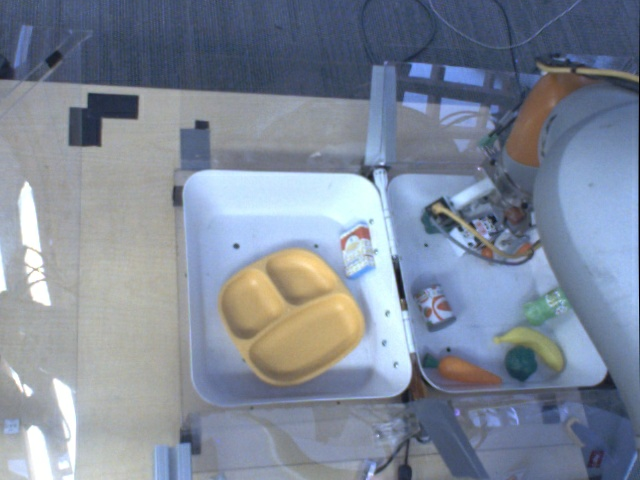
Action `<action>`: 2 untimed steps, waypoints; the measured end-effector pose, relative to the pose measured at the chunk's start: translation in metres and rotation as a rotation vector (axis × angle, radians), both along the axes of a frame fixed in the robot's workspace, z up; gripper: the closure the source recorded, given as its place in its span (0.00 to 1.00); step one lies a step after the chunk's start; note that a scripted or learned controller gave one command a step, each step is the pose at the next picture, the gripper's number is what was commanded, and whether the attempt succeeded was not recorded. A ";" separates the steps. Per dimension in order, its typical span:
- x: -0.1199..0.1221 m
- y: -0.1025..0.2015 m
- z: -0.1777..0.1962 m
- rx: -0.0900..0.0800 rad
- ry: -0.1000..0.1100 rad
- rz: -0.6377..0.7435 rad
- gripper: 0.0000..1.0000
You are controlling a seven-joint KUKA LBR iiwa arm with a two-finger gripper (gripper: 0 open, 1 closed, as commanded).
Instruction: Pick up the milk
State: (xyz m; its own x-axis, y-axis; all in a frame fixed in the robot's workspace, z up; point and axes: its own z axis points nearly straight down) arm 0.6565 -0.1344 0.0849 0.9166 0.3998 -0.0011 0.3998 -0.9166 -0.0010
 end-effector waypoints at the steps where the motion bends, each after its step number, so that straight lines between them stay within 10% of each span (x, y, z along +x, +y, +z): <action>1: 0.004 0.001 0.014 -0.002 -0.007 0.011 1.00; 2: -0.015 0.054 0.127 0.001 -0.004 -0.189 1.00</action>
